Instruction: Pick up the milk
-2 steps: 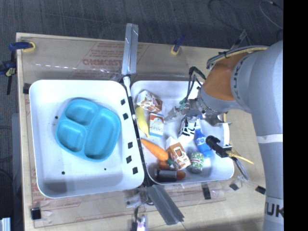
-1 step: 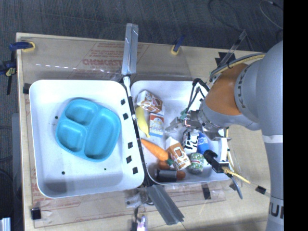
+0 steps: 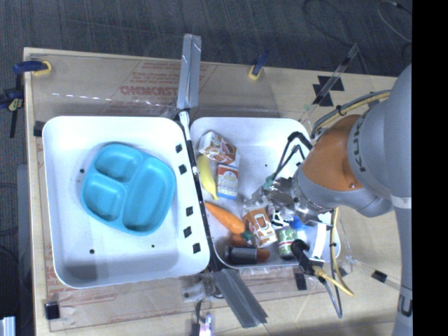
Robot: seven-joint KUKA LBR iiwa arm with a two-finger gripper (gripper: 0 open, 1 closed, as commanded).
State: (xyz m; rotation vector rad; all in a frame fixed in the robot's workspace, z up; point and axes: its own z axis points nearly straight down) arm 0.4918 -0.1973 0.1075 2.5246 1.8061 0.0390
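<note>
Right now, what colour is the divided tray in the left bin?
Light blue; the divided tray shows clearly in the camera view.

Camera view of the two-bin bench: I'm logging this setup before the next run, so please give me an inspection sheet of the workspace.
Surface: wooden bench bearing two shallow white bins side by side, left bin and right bin.
Job's things: small orange-and-white milk carton lies in the right bin, beside a yellow banana.
Clutter: blue three-compartment plastic tray in the left bin; second small carton, orange carrot, brown-and-white box, dark cylinder in the right bin.
Grippers: gripper low over the right bin's near right part; finger state unclear.
Cables: black and yellow cables run along the arm.
Surroundings: dark carpet floor; blue clamps on the bench edge.
</note>
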